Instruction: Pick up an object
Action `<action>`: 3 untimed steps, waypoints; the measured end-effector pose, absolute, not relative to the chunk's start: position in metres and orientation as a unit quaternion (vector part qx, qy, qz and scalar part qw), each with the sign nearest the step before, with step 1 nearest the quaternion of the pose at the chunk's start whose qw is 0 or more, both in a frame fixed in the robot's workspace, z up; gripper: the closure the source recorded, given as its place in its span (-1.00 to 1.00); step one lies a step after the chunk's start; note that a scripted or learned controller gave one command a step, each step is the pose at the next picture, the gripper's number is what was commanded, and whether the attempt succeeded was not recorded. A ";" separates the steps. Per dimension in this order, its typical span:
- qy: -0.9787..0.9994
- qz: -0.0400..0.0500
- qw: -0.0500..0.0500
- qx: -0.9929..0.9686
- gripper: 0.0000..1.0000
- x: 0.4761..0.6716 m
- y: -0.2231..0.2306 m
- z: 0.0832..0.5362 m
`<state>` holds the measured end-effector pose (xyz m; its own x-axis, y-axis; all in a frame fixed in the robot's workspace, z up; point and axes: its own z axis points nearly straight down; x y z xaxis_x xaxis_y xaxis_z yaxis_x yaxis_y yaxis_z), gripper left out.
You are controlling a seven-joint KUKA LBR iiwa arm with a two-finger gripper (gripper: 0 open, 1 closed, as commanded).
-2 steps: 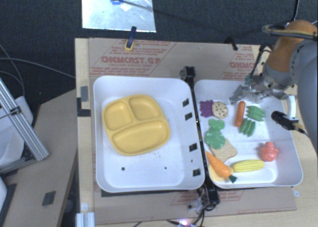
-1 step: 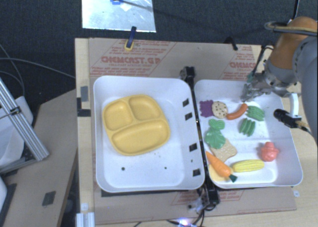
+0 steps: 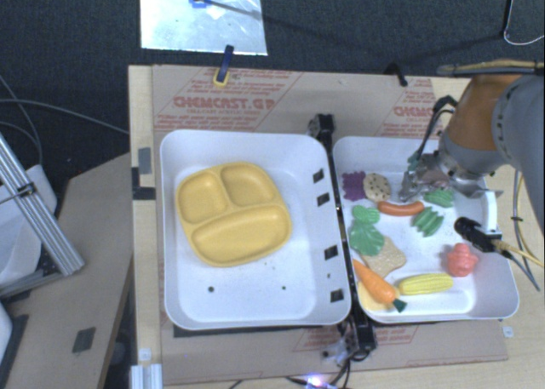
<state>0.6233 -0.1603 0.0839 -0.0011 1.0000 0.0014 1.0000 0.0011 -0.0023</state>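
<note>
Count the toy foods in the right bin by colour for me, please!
Green: 3, a leafy piece, a pod and a bit by the gripper
Orange: 2, carrot, sausage
Tan: 2, cookie, cracker
Purple: 1, grapes
Yellow: 1, corn
Pink: 1, a round piece
Total: 10

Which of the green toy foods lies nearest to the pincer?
The green piece right of the pincer, near the sausage; the other greens lie farther down.

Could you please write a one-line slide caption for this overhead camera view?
Grey KUKA arm's gripper hovers over an orange toy sausage in the right white bin; yellow divided plate lies left.
</note>
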 end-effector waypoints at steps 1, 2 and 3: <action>-0.707 0.001 0.002 -0.707 1.00 0.559 -0.139 0.084; -0.711 -0.002 0.000 -0.704 1.00 0.502 -0.054 0.189; -0.710 -0.001 0.001 -0.704 1.00 0.486 -0.006 0.184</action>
